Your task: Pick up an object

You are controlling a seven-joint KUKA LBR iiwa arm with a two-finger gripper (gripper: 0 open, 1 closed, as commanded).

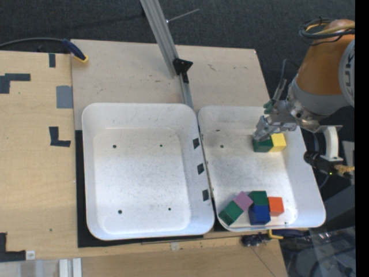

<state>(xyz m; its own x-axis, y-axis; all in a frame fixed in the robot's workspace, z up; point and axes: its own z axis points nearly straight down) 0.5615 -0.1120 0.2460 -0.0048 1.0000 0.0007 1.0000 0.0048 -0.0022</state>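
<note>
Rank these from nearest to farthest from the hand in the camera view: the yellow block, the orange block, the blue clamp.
1. Yellow block: right beside the hand, in the right bin's far part.
2. Orange block: in the right bin's near corner cluster.
3. Blue clamp: at the bench's far left edge.

arm (pixel 331 62) cut off at right edge, green block (pixel 263 145) partly hidden by gripper (pixel 264 129)

Two white bins (pixel 141 114) and seven blocks (pixel 259 214): three green, one yellow, one purple, one blue, one orange.
</note>
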